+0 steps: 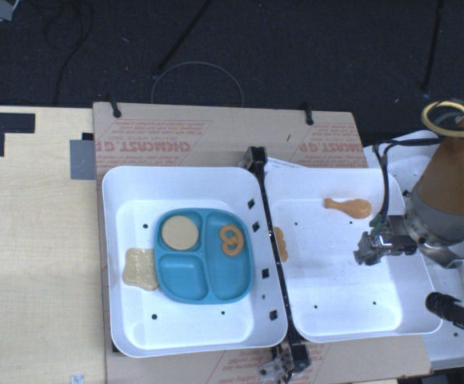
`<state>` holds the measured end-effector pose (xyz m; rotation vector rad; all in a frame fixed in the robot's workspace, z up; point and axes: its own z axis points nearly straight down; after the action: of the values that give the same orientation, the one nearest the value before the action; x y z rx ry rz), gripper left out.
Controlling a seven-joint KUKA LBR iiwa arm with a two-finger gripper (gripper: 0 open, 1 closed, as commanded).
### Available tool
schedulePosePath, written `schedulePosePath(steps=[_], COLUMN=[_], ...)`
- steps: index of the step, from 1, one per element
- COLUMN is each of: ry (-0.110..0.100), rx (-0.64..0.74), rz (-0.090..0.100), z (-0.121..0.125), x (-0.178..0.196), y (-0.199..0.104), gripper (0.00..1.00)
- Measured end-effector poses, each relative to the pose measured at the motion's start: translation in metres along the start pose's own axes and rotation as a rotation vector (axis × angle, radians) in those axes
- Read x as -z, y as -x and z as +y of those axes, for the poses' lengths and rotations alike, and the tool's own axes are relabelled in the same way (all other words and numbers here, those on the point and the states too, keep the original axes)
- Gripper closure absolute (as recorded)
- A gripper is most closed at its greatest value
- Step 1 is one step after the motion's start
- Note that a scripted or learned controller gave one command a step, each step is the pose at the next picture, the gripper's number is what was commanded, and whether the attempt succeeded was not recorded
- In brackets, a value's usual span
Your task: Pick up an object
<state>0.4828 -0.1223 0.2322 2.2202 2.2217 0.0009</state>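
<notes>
My gripper [370,252] hovers over the right side of the right bin [336,314]. Up and to its left, an orange drumstick-shaped piece [349,206] lies near the bin's far wall. A small brown piece [280,243] rests against the divider at the right bin's left edge. In the left bin [128,190] sits a blue divided tray [186,282] holding a tan round cookie [178,232] and an orange pretzel [231,240]. A pale bread-like piece [141,268] lies just left of the tray.
A black divider bar [269,238] runs between the two bins. Cardboard [216,138] lies under the bins. The arm's body [448,186] stands at the right edge, with cables beside it.
</notes>
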Motion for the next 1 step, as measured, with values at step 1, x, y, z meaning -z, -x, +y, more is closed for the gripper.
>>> schedulePosePath(steps=[1], ry=[-0.003], rx=[0.005], rz=[0.003], z=[0.018], x=[0.0055], y=[-0.0539], gripper=[1.0])
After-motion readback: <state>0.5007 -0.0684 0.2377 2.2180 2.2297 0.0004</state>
